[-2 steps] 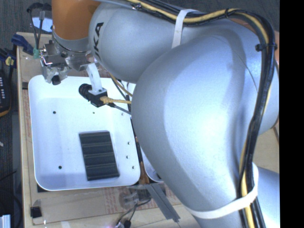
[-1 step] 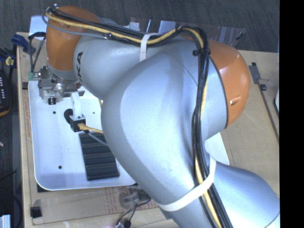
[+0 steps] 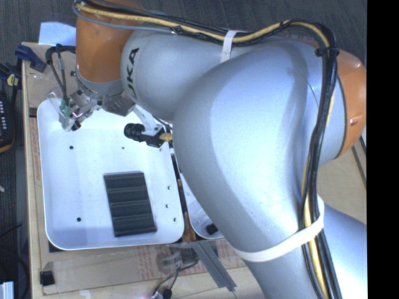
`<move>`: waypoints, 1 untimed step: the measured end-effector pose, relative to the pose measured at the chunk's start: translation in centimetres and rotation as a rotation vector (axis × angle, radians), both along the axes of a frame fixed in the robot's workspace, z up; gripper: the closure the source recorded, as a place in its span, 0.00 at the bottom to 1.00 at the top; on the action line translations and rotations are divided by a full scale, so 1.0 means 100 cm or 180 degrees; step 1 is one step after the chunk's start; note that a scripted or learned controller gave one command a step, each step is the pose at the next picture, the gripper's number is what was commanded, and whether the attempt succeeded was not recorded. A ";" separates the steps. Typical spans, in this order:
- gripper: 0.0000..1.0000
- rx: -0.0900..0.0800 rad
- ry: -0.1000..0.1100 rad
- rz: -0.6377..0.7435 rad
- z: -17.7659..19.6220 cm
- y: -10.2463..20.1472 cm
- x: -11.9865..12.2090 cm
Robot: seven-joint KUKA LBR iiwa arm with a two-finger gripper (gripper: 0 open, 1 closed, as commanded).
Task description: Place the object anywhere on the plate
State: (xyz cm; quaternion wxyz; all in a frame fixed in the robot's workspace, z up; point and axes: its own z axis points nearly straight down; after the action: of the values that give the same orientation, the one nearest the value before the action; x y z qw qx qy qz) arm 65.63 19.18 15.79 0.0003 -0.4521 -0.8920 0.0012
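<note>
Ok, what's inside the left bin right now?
A dark ribbed slab lies flat on the left bin's floor; the gripper hangs over its far left corner. The arm hides its far right corner.

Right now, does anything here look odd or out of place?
Nothing really stands out. The dark ribbed slab lies flat in the left bin, only slightly askew to its walls.

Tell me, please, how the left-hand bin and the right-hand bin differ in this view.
The left-hand bin lies almost wholly in view; the right-hand bin is mostly hidden under the arm. The left-hand bin holds a dark ribbed slab; the right-hand bin's visible corner holds a small dark thing. The gripper hangs over the left-hand bin, not the right-hand one. Both are white and shallow.
</note>
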 end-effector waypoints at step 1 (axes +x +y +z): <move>1.00 -0.0002 0.0012 -0.0561 -0.068 -0.028 -0.049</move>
State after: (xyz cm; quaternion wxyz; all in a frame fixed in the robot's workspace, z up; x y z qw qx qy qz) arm 60.75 16.36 8.94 0.0019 -0.5288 -0.8487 0.0023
